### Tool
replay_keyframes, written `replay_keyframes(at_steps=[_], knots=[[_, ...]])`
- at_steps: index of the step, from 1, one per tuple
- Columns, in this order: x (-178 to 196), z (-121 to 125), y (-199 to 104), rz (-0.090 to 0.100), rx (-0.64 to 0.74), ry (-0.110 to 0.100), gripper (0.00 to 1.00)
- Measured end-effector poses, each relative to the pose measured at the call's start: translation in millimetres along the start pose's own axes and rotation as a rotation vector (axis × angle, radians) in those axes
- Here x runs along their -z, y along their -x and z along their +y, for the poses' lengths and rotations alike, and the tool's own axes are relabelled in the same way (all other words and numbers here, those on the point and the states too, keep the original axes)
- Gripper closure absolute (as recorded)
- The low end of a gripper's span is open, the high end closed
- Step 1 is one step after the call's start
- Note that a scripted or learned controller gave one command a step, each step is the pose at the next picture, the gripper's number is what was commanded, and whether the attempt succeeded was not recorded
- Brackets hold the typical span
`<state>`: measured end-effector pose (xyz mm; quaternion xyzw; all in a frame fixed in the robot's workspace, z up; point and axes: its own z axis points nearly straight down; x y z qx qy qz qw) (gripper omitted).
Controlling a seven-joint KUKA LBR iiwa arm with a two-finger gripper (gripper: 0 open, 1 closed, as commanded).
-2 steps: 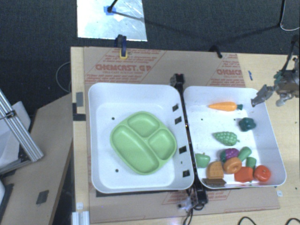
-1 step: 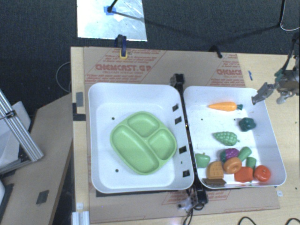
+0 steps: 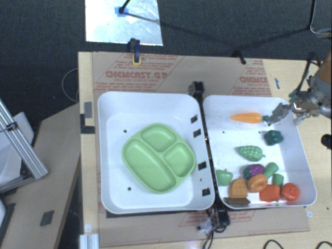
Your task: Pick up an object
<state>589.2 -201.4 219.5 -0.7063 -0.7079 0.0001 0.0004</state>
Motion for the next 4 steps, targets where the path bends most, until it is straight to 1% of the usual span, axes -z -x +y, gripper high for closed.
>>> replay_keyframes(at_steps=[1, 2, 3, 4], knots=[[-54, 10, 1, 0.000, 0.001, -0.001, 0.00], [-98, 3, 2, 0.000, -0.001, -0.001, 0.00], [-115, 5, 3, -0.003, -0.002, 0.005, 0.00], [-106, 5, 2, -0.003, -0.001, 0.006, 1.00]])
